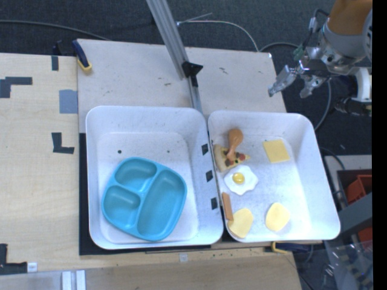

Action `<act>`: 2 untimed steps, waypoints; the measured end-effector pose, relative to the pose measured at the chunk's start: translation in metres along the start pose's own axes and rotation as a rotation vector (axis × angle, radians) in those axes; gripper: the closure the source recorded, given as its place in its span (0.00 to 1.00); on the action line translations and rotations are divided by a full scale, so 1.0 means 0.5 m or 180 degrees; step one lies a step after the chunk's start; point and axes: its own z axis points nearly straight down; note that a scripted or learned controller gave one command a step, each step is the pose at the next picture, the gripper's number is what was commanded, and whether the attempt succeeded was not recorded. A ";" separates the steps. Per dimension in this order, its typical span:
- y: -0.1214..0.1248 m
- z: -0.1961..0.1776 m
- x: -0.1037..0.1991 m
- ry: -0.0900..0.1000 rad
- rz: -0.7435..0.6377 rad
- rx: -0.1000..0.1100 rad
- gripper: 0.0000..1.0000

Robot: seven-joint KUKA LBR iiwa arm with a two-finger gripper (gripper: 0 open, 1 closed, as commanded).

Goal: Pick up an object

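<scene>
My gripper (296, 82) hangs above the bench beyond the right bin's far right corner, its two fingers spread open with nothing between them. In the right bin (314, 162) lie toy foods: a brown drumstick (234, 139), a small yellow and red piece (233, 157), a fried egg (240, 179), a square cheese slice (277, 151), a sausage (227, 206), a yellow wedge (242, 223) and a round yellow chip (277, 216). All of them lie apart from the gripper.
The left bin (97, 132) holds a blue divided plate (144, 198). A slanted metal bar (166, 26) runs from the top down to the seam between the bins. Cables (242, 32) lie on the dark floor behind the bench.
</scene>
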 end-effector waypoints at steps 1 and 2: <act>-0.075 0.044 0.018 0.0003 0.0009 0.0010 0.00; -0.064 0.272 -0.047 0.0004 0.0008 0.0021 0.00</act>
